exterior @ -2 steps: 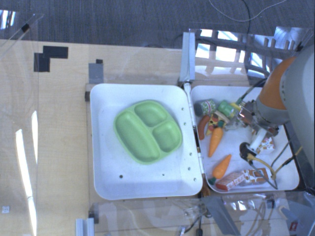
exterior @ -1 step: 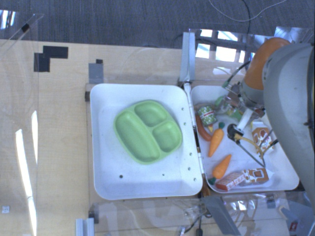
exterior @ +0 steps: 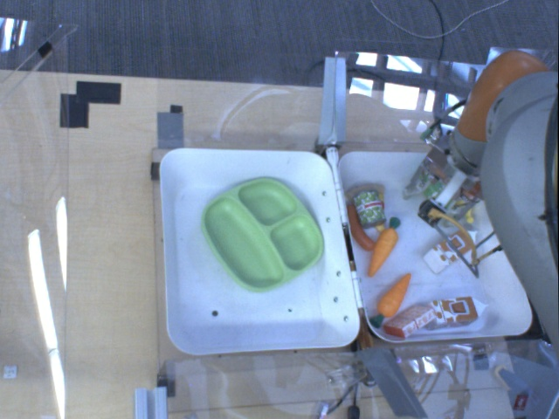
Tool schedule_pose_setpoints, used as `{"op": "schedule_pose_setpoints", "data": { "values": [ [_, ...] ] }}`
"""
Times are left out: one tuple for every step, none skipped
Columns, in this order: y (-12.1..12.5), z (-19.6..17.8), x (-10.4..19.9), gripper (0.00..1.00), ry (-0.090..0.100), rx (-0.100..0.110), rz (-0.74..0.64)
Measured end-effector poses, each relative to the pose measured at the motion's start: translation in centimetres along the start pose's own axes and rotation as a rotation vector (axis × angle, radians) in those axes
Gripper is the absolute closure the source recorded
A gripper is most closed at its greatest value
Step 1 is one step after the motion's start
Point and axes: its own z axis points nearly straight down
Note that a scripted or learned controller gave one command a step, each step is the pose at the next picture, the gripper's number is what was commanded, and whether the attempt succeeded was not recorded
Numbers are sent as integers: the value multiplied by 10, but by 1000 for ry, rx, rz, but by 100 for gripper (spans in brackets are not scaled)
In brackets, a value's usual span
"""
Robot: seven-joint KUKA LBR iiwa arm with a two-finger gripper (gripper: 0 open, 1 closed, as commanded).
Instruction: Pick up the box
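Gripper [exterior: 430,180] sits over the far part of the right bin [exterior: 502,308], wrist entering from the right. Whether it is open or closed: cannot tell, since the tip is cluttered at this angle. Nothing seen held.

Box [exterior: 434,315]: well apart from the gripper, below it in view, flat on the bin floor by the near rim. Long and narrow. Long axis runs roughly left-right, the right end tipped slightly toward the gripper. Left end red, right end brown and white. Print on the top face is too small to read.

Between gripper and box: a small white carton [exterior: 444,254] with brown marks, no legible text.

Left of the gripper: a packet [exterior: 369,206] with a green label, writing unreadable, and a red-brown sausage [exterior: 356,225] just beside it.

Below-left of the gripper: upper carrot [exterior: 383,247], then lower carrot [exterior: 394,294], whose tip is near the box's left end.

Far left of the gripper: left bin [exterior: 188,304] holding a green divided plate [exterior: 262,232].
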Motion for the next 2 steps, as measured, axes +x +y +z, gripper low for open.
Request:
{"op": "schedule_pose_setpoints", "data": {
  "values": [
    [2, -13, 6, 100, 13, -26, -11],
    [0, -15, 10, 0, 20, -23, -15]
  ]
}}
